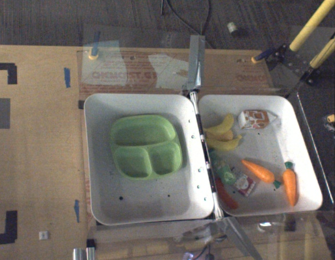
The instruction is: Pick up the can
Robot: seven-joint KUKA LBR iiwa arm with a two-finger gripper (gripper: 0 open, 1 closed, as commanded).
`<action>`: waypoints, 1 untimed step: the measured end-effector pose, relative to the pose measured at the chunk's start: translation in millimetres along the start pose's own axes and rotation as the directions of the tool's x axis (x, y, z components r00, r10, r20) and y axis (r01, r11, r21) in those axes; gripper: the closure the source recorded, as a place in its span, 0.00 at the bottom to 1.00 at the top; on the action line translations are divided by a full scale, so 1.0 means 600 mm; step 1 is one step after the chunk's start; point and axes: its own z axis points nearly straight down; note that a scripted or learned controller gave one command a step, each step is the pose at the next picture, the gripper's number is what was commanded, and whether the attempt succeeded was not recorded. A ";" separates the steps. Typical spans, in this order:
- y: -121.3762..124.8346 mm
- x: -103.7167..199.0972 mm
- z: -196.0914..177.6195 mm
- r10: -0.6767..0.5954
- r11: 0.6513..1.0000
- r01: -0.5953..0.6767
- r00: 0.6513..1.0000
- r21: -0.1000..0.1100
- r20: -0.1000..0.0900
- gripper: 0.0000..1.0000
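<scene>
A small red and white can [245,184] lies on its side in the lower middle of the right bin [304,145]. A green packet [227,173] rests against its left side and a red pepper-like piece [226,195] lies just below and to its left. An orange carrot [258,170] lies close above the can on its right.
The right bin also holds two yellow bananas [222,126] near the divider, a white and orange carton [256,118] at the back, and a second carrot [290,184] at the right. The left bin [94,161] holds a green divided plate [146,146]. Yellow poles [314,20] stand at the upper right.
</scene>
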 end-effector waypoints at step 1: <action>-0.011 0.005 0.065 0.004 1.000 -0.004 1.000 0.004 0.001 1.00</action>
